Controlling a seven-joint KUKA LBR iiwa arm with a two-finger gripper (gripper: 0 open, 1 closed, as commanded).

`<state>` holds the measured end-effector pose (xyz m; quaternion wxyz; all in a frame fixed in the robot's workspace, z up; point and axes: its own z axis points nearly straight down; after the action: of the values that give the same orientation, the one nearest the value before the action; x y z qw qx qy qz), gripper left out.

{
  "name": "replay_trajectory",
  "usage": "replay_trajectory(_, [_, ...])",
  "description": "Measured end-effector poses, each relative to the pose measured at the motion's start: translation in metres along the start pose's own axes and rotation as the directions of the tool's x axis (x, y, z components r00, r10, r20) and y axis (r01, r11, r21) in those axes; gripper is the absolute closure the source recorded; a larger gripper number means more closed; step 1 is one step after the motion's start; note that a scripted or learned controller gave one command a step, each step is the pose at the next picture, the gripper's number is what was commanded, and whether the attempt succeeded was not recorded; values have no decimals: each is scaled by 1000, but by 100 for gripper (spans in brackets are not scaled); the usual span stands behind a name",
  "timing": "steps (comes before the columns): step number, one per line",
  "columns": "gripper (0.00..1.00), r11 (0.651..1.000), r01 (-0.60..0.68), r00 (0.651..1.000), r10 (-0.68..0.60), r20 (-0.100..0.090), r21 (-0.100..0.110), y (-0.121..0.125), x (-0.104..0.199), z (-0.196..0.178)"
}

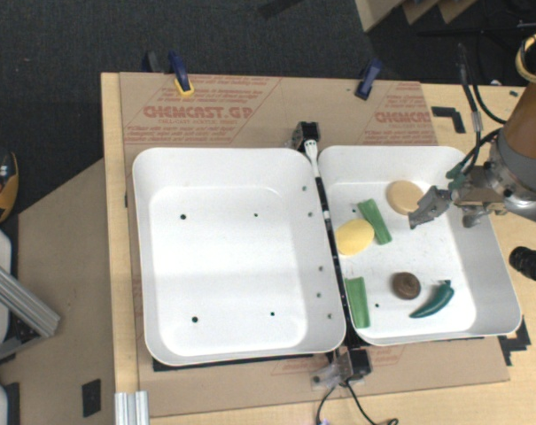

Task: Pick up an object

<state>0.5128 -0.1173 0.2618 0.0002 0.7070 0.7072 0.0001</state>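
Nearest the camera, in the right shallow white plastic bin, lie a flat green rectangular strip by the divider, a small brown round puck-like piece and a dark teal curved pepper-shaped toy at the near right. Farther back sit a yellow rounded lemon-like lump, a second green rectangular bar lying at a slant and touching the lump's right side, and a tan round disc-shaped piece at the far middle.

Left shallow white plastic bin has only small dark holes in its floor.

Two-finger gripper on the grey arm reaches in from the right and sits just right of the tan disc, low over the right bin. One dark finger angles toward the near left; the other is by the wrist on the right. Fingers look spread apart, with nothing between them. No object held yet.

Likely target: the tan disc, closest to the fingers. Judging by look, it is light, rigid, smooth-sided, so it may slip or scoot if pinched off-centre. Best hold: across its width at the middle, fingers straddling both sides, coming down from above. Yellow lump looks softer and rounder, could roll. Green bars are thin and flat, hard to get under; grip across the narrow side.
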Motion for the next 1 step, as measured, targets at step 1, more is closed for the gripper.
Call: replay_trajectory(1, [100,1000,0,1000,0,1,-3,1,0,-11])
